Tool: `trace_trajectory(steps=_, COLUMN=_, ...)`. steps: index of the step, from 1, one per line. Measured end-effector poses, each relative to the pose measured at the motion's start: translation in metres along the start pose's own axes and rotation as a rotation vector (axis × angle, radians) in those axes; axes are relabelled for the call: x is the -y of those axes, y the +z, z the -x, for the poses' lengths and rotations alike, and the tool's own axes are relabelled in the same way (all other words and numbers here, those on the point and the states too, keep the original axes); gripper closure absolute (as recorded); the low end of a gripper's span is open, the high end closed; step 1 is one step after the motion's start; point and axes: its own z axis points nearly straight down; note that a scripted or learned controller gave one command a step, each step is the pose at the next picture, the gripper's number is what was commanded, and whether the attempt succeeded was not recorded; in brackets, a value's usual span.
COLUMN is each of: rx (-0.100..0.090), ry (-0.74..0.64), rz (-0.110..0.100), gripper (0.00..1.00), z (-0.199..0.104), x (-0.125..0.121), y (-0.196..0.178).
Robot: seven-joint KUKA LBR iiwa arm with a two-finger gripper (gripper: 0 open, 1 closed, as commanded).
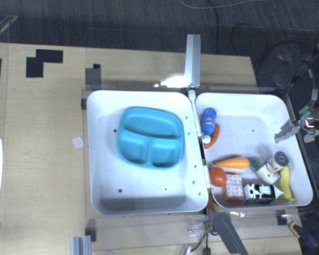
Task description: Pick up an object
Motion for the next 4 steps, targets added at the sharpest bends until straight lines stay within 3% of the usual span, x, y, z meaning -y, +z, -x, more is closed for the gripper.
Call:
trace_trajectory(steps=1, rx=-0.001, ry=-0.148, rz=-0.001, gripper=0.0, z=-0.03, x=-0.063, y=0.141)
trace_trajectory(steps=2, rx=0.003, ry=-0.149, rz=0.013, gripper=0.0, z=-0.069, x=0.001, y=0.171)
trace_trajectory(steps=3, rx=0.007, ry=-0.288, rz=0.02, gripper=0.0, z=-0.099, x=0.02, y=0.17)
trace_trajectory(steps=4, rx=0.004, ry=-0.29, rz=0.025, gripper=1.0, z=-0.102, x=0.018, y=0.159)
